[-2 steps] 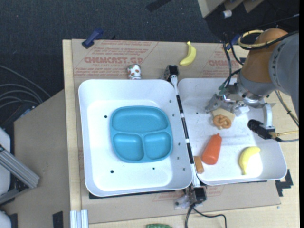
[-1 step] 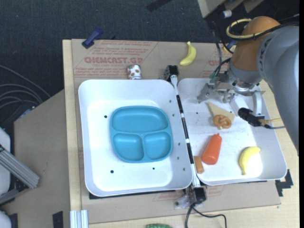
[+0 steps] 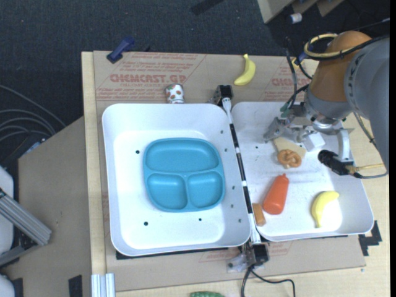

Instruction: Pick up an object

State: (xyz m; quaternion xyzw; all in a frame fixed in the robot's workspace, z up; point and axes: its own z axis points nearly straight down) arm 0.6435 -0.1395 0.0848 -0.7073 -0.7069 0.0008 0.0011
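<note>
The right bin (image 3: 356,218) holds a tan, ring-shaped toy (image 3: 289,158) near its middle. An orange-red carrot-like toy (image 3: 276,194) lies below that, and a yellow banana-like toy (image 3: 323,206) sits toward the front right corner. A small brown piece (image 3: 258,214) rests against the bin's left wall. My gripper (image 3: 292,135) is low over the back of the right bin, just behind the tan toy and close to touching it. The wrist and its cabling hide how the gripper stands around the toy.
The left bin (image 3: 124,135) holds a blue divided plate (image 3: 183,173). Behind the bins, a yellow banana (image 3: 245,73), a small spotted toy (image 3: 175,93) and a blue object (image 3: 120,50) lie on the board. A black clamp (image 3: 223,94) sits where the bins meet.
</note>
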